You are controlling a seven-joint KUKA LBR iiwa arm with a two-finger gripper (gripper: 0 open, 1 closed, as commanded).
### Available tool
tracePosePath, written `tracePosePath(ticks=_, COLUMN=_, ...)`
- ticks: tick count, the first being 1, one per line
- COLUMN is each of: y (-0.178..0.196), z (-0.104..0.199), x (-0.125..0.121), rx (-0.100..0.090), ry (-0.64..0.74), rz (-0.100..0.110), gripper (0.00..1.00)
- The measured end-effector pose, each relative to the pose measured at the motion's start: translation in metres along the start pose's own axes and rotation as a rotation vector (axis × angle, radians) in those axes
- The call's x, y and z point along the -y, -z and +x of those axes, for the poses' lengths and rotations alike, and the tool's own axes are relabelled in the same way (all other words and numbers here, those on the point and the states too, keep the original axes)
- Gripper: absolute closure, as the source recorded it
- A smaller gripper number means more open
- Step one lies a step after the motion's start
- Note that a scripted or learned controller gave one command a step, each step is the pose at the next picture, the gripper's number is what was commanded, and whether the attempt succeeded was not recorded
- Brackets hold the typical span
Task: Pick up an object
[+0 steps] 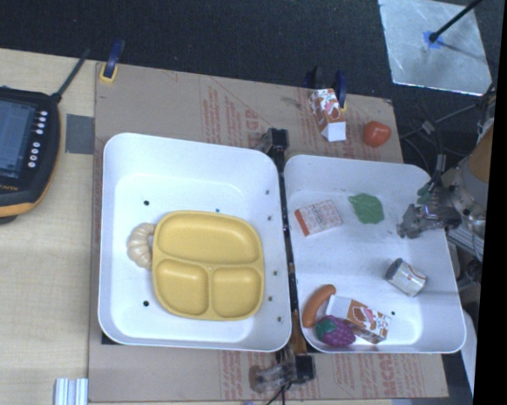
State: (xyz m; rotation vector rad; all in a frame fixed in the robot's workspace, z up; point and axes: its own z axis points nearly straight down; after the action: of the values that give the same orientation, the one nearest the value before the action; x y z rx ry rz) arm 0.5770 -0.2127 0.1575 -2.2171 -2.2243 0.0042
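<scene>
Tool: the tool (412, 220) hangs at the right rim of the right bin (386, 177), middle right of the frame; I cannot tell its state, and nothing shows in its grip.
Arm: it reaches in from the right edge, so the tool sits over the near side of that bin.
Task things: all candidates lie in the right bin, which is likely why the tool is there and not over the left one.
Green piece: a green lump (367, 207) lies left of the tool, in the bin's upper half, apart from the rest and so, I judge, an easy first pick.
Can: a small silver can (405, 276) lies on its side below the tool; it may roll when touched.
Packet: a flat red-and-white packet (319, 216) rests near the bin's left wall, flat and probably hard to pinch.
Lower cluster: a sausage (318, 305), purple grapes (335, 332) and a small carton (364, 319) crowd the lower left corner, touching or nearly so.
Left bin: the left bin (126, 157) carries a yellow divided tray (207, 264) with a pale bun-like thing (140, 243) tucked at its left edge.
Counter: a carton (327, 112) and a red ball (376, 133) sit outside the bins, upper right.
Progress: the pick is not yet made.
</scene>
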Motion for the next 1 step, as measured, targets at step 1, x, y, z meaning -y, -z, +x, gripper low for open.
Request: tracePosePath(ticks=1, y=0.0037, z=0.0699, x=0.0474, rx=-0.001, ry=0.004, rz=0.002, gripper=1.0)
